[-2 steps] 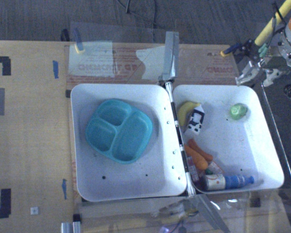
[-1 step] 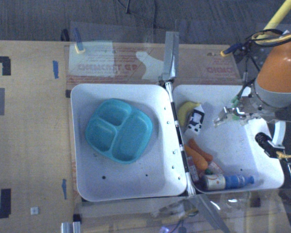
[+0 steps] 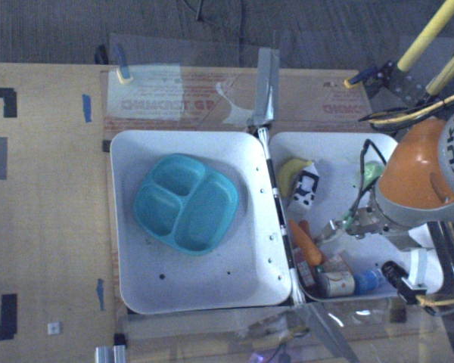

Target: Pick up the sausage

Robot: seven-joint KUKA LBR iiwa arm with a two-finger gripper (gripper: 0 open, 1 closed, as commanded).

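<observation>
The sausage (image 3: 306, 243), an orange-red elongated piece, lies at a slant near the left wall of the right bin (image 3: 340, 144). My gripper (image 3: 345, 226) hangs over the middle of that bin, just right of the sausage and a little apart from it. The grey wrist and the orange band (image 3: 418, 174) above it hide most of the bin's right half. Nothing shows between the gripper and the sausage.
In the right bin lie a yellow item (image 3: 290, 174), a black-and-white toy (image 3: 306, 188), a green item (image 3: 373, 172), a can (image 3: 337, 283) and a blue piece (image 3: 368, 280). The left bin (image 3: 136, 278) holds a teal divided plate (image 3: 185, 203).
</observation>
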